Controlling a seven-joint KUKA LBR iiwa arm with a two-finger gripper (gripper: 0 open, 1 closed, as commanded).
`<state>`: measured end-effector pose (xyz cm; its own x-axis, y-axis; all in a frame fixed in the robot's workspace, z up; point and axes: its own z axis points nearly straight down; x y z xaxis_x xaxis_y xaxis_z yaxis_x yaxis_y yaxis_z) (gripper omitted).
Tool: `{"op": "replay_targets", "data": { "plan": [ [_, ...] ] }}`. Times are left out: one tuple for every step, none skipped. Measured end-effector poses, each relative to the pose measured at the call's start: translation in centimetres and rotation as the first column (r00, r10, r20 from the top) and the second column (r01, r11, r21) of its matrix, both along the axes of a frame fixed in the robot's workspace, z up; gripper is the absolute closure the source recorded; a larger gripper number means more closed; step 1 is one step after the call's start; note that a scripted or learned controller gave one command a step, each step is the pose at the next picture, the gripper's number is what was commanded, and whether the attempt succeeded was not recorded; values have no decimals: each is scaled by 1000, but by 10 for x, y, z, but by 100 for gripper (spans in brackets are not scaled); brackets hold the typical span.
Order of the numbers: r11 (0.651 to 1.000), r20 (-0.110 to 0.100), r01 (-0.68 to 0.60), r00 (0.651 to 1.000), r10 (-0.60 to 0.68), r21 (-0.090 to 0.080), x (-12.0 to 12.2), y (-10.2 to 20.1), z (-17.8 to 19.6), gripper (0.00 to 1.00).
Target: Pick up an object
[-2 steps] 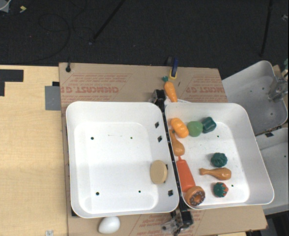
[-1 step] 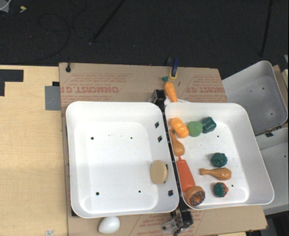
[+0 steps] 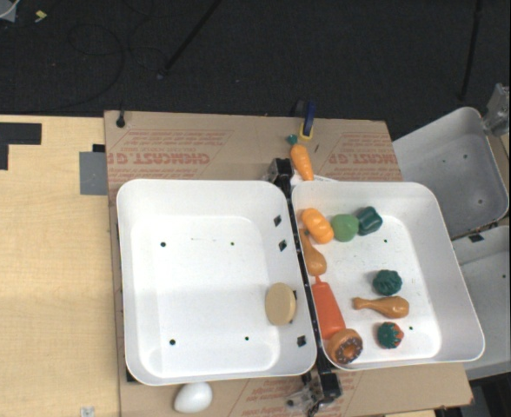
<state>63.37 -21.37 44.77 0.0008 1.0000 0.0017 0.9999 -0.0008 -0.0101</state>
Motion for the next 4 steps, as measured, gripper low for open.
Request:
{"op": "replay_targets", "data": {
  "plan": [
    [1000,16,-2,1000,2,-4,-25,13,96,100],
    [1000,-7,-1,1000,1,3,-27,2,-142,100],
    [1000,10,-3,1000,3,-2,12,1,-132,100],
    [1000,26,-5,1000,5,-6,-25,40,63,100]
  ]
}}
